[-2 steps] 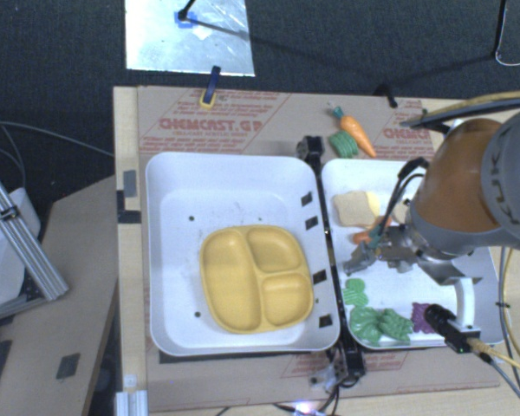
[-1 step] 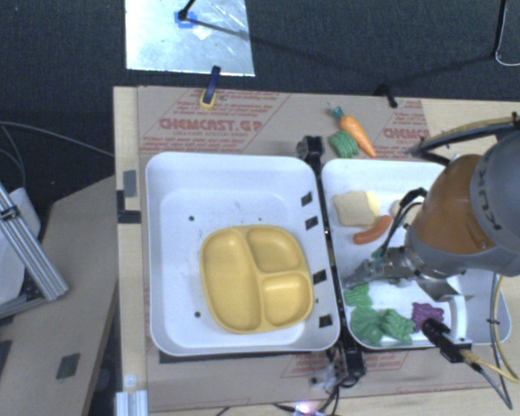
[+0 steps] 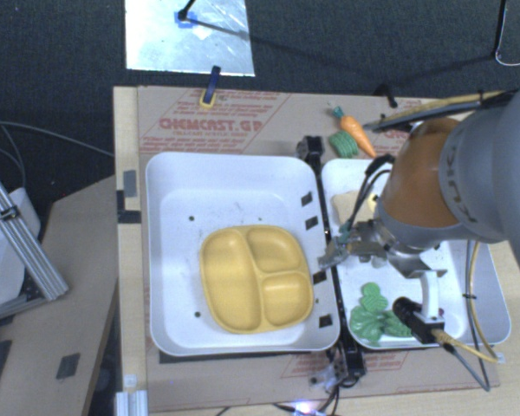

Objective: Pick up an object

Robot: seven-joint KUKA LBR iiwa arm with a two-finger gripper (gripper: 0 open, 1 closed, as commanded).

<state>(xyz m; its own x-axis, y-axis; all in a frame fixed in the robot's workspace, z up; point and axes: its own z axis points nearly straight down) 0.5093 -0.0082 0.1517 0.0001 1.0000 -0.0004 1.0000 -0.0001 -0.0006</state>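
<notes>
- Green leafy plastic toy (image 3: pixel 377 313) lies in the right white bin (image 3: pixel 499 315), just below the gripper (image 3: pixel 355 245).
- Finger state: cannot tell.
- Judged risk: arm bulk crowds the bin's wall, so descent may nudge the toy away.

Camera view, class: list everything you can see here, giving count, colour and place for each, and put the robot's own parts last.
Bins: two, white, side by side on the bench.
Divided plate: one, yellow, in the left bin.
Leafy toy: one, green, near front of the right bin.
Carrot toy: one, orange, on cardboard behind the right bin.
Cardboard sheet: one, brown, under the bins.
Arm: one, grey with an orange band, over the right bin.
</notes>
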